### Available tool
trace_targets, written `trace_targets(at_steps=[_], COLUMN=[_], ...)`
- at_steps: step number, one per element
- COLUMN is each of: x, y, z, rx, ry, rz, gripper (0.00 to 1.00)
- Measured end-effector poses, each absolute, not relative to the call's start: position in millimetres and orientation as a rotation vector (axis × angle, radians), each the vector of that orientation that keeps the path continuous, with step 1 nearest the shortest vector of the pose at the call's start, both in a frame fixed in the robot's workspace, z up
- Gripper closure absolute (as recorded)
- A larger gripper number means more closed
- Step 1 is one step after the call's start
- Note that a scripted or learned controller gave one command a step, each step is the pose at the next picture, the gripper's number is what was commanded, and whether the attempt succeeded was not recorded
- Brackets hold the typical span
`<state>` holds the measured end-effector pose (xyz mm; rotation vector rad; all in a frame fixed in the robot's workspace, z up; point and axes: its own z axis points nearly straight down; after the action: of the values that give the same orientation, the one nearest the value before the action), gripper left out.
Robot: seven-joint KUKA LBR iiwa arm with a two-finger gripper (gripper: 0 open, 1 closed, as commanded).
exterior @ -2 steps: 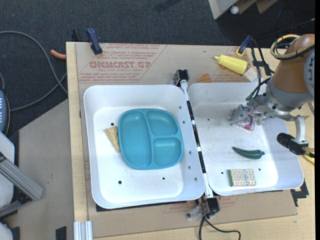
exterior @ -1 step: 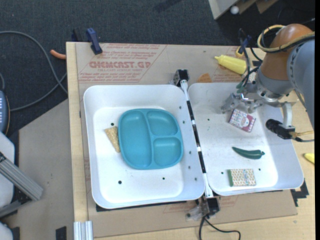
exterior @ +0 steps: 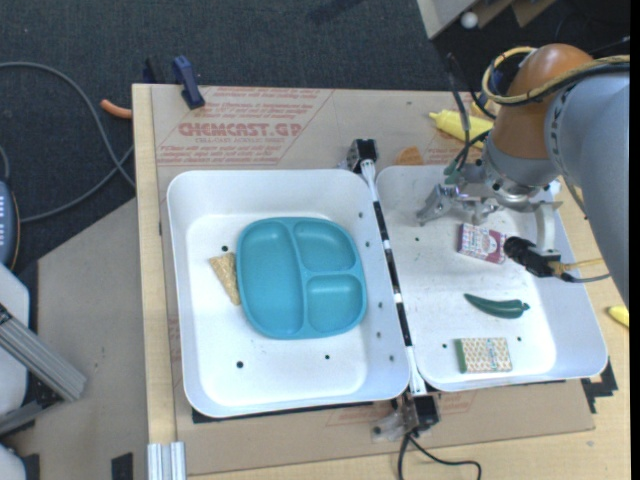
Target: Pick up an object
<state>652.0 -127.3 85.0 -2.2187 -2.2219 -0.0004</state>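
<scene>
My gripper (exterior: 455,208) hangs over the far part of the right bin (exterior: 440,368), open, with nothing between its fingers. Just below and to its right lies a small pink and white packet (exterior: 480,242). A dark green chili pepper (exterior: 497,306) rests nearer the front of that bin. A green patterned rectangular pad (exterior: 484,354) lies close to the bin's front rim. The left bin (exterior: 200,368) holds a teal divided plate (exterior: 300,276), and a tan cracker-like piece (exterior: 225,273) pokes out from under the plate's left edge.
A black hinge strip (exterior: 385,258) runs between the two bins. A yellow banana-like toy (exterior: 452,123) and a small orange item (exterior: 408,155) lie on the cardboard behind the right bin. A blue clamp (exterior: 187,80) sits at the back left corner. Cables trail from the wrist (exterior: 545,258).
</scene>
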Motion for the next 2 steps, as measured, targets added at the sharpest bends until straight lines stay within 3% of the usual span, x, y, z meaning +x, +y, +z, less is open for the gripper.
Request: trace_targets(at_steps=[2], x=[570.3], y=[-133], z=[84], rx=[-2.221], ry=[-2.219], rz=[0.001], gripper=[0.0])
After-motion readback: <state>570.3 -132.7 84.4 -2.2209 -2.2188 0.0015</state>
